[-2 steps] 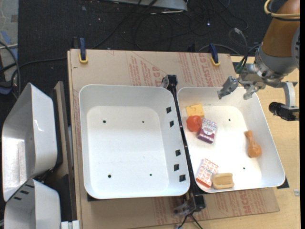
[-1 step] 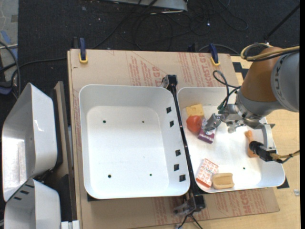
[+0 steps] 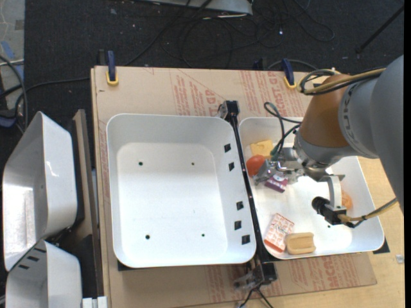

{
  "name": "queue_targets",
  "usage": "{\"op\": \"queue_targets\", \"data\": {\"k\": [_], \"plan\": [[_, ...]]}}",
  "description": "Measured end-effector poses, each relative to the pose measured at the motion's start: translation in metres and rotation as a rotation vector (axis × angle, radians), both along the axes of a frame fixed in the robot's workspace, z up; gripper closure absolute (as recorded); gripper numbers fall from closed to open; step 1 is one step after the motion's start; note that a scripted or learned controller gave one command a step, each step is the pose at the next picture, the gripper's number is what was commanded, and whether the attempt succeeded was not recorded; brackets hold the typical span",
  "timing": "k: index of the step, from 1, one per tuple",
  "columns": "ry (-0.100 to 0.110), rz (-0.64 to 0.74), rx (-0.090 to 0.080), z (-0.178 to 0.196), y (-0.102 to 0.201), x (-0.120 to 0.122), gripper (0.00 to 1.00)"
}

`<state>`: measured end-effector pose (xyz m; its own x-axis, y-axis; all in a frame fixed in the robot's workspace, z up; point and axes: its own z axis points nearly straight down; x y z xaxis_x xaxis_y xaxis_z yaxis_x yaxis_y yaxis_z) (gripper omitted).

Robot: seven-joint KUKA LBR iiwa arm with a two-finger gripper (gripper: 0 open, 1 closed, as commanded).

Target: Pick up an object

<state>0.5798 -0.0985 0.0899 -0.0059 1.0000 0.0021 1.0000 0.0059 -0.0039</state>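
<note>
Large shallow white plastic left bin (image 3: 173, 188) on brown cardboard-covered bench (image 3: 192, 88). Two yellow clamps (image 3: 112, 76) on bench edge beyond bin, one near bin's far left corner. Black cables (image 3: 212, 34) on dark speckled floor beyond bench. Spare white tubs (image 3: 38, 172) stacked left of bin, off bench.

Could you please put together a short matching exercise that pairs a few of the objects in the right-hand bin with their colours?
Things:
1. Round ball near the divider between the bins
2. Wedge toward the back of the right bin
3. Small block just below the gripper
4. Rounded bar at the front rim

Colours:
A. purple
B. tan
C. red
D. yellow

Pairs: 1-C, 2-D, 3-A, 4-B
</note>
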Motion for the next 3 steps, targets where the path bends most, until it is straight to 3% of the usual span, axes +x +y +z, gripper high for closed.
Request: {"op": "queue_targets", "data": {"k": [1, 2, 3], "plan": [[-0.004, -0.006, -0.002, 0.012, -0.003, 0.001, 1.00], [-0.015, 0.005, 0.000, 0.109, 0.076, 0.023, 1.00], [-0.002, 0.004, 0.001, 0.125, 0.137, -0.021, 1.00]]}}
